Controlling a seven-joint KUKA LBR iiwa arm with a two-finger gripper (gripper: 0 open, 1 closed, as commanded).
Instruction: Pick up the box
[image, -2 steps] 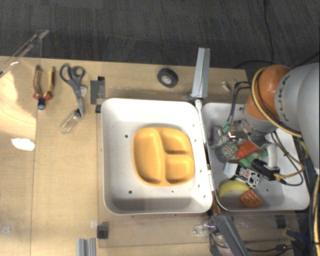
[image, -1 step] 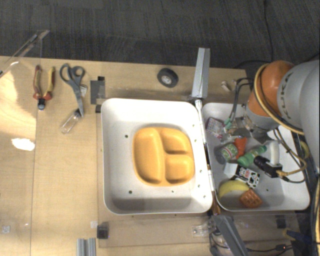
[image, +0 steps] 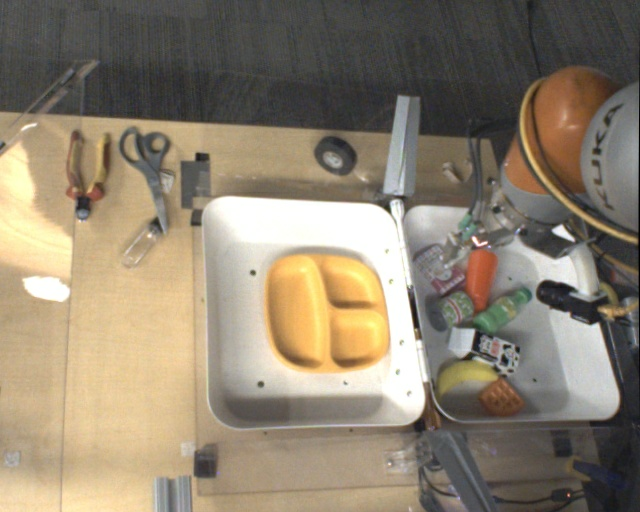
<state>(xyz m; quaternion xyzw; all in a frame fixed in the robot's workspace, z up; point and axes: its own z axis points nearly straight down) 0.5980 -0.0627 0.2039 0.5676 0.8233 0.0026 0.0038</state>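
The box (image: 495, 350) is small, black and white with a printed pattern, and lies flat in the right bin (image: 580, 400) toward its front. My gripper (image: 470, 236) hangs over the back left of that bin, just above the top of an orange carrot (image: 481, 277). It is well behind the box and apart from it. The grey arm with its orange band (image: 570, 110) comes in from the upper right.
Around the box lie a green bottle (image: 503, 310), a small can (image: 455, 308), a yellow fruit (image: 466, 376), an orange waffle-like piece (image: 500, 399) and a clear packet (image: 434, 264). The left bin (image: 230, 300) holds a yellow divided tray (image: 325, 310). Scissors (image: 150, 165), pliers and tape lie on the bench.
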